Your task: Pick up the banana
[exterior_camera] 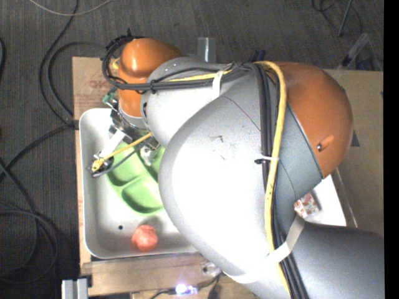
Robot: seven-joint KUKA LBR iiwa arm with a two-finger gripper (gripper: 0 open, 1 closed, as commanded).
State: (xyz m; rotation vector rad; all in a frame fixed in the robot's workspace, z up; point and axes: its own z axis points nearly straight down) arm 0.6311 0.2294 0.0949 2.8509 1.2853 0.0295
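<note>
The grey arm, with its orange band (pixel 138 61), reaches across from the right and covers most of both bins. Its gripper (pixel 117 128) points down into the far end of the left bin (pixel 89 185), just above a green moulded object (pixel 134 182). The arm's wrist hides most of the gripper. A thin yellow cable (pixel 121 149) runs from the wrist out to a dark end piece near the bin's left wall.
A pink-red ball (pixel 144 237) lies near the front of the left bin. A small red-and-white patterned item (pixel 305 205) peeks out by the arm in the right bin. Cardboard lies under the bins, and cables trail over the dark floor at the left.
</note>
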